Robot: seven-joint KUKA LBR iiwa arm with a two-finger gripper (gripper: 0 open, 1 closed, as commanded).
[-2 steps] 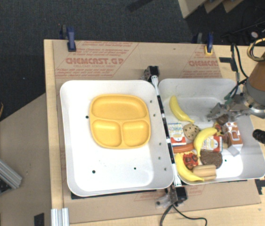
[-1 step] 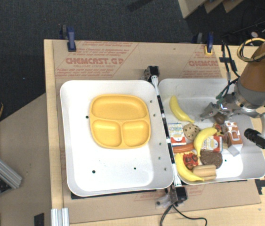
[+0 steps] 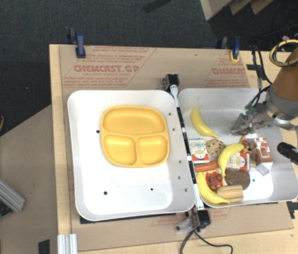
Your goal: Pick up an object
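Note:
The right bin (image 3: 217, 102) holds a pile of toy food: a yellow banana (image 3: 201, 123) near its left wall, a round cookie (image 3: 215, 146), a small white carton (image 3: 197, 148), a second banana (image 3: 229, 153), a red sausage (image 3: 204, 166), a dark brown patty (image 3: 237, 178) and a third banana (image 3: 207, 190) at the front. A red-and-white box (image 3: 261, 150) lies to the right of the pile. My gripper (image 3: 246, 124) hangs low over the back right part of this bin, just behind the pile and right of the first banana. I see nothing held in it.
The left bin (image 3: 85, 194) carries a yellow divided plate (image 3: 134, 135) in its back half. A black divider rail (image 3: 183, 142) runs between the bins. Blue clamps (image 3: 78, 42) sit at the bench's back edge. The arm's orange band (image 3: 291, 81) rises at the right.

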